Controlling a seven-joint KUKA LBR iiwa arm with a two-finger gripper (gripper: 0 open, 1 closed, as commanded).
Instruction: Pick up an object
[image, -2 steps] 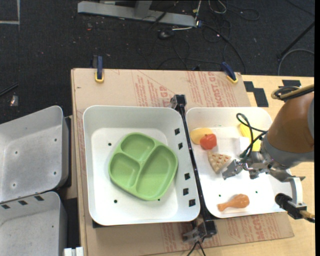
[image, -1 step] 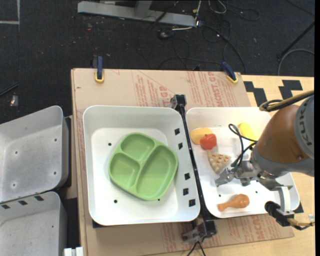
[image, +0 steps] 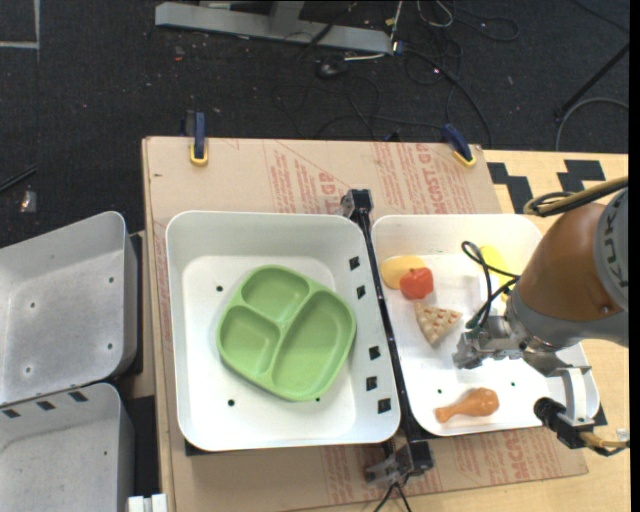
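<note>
Nearest us, by the front edge of the right bin (image: 440, 425), we see a toy chicken drumstick (image: 467, 406) lying flat and apart from everything else. Just beyond it our gripper (image: 478, 348) hangs low over the bin floor, between the drumstick and a wedge of pizza (image: 437, 323); we cannot tell whether it is spread or pressed together, and nothing shows pinched in it. We judge that we are in the approach step, with no object picked yet. The next move calls for settling on one piece, probably the pizza wedge or the drumstick, centring over it and descending squarely. The arm (image: 570, 275) reaches in from the bench's right edge, its wrist bent down over the bin. Farther back lie a red tomato (image: 417, 283) touching a yellow piece (image: 399, 267). The left bin (image: 190, 300) holds a green divided plate (image: 287, 332).
</note>
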